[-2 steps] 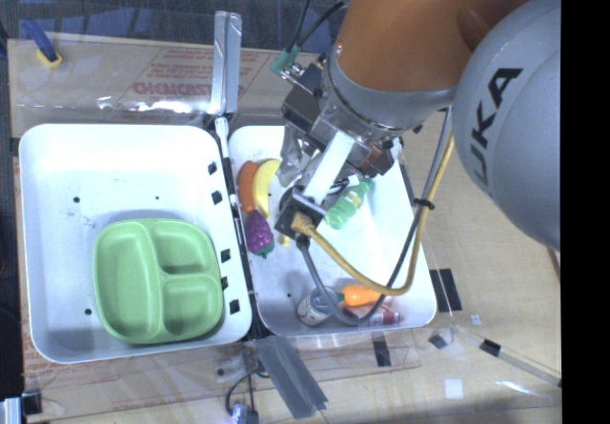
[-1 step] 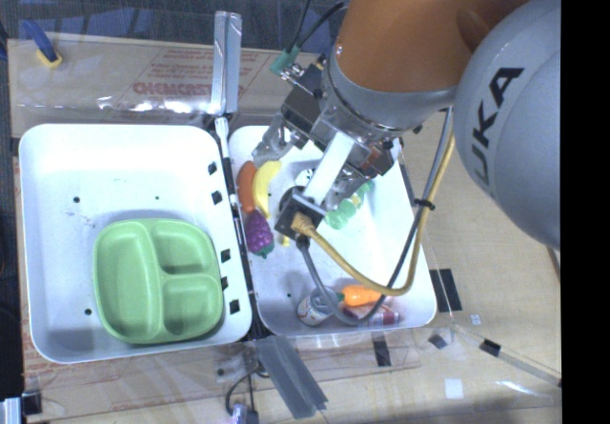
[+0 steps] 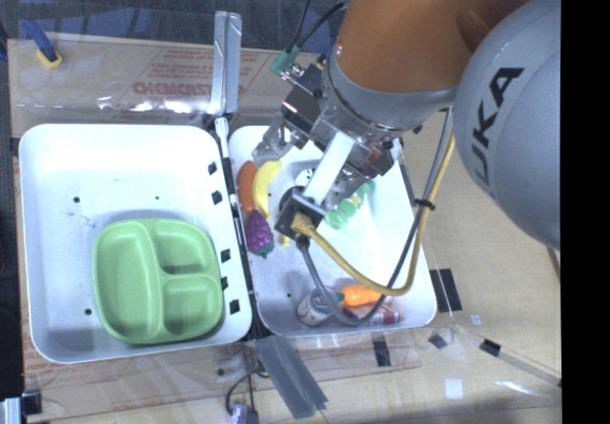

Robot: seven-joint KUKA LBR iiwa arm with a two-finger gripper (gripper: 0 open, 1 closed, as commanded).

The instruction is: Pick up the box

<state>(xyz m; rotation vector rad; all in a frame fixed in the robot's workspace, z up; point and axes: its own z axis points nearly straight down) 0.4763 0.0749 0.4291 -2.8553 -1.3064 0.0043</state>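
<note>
You are looking down on the grey and orange arm [image 3: 429, 31], which hangs over the right shallow white bin [image 3: 419, 303] and covers most of its upper half. The claw [image 3: 355, 163] sits low under the wrist, in the middle of that bin. Its state cannot be told from here (the wrist blocks your line of sight), nor whether it has hold of anything.

You cannot pick out the box with any certainty. A small brownish shape [image 3: 378, 159] shows just beside the claw on its right, and whether that is the box is not clear.

Along the right bin's left wall you will find an orange carrot-shaped toy [image 3: 247, 186], a yellow toy banana [image 3: 264, 180] touching it, and a purple bunch of toy grapes [image 3: 259, 232] just below them. A pale green toy [image 3: 345, 208] lies near the centre. At the bottom edge sit a round silvery can [image 3: 313, 310] and a small orange piece [image 3: 360, 295].

The left shallow white bin [image 3: 57, 155] holds a green divided plastic plate [image 3: 157, 277], well apart from the arm.
</note>
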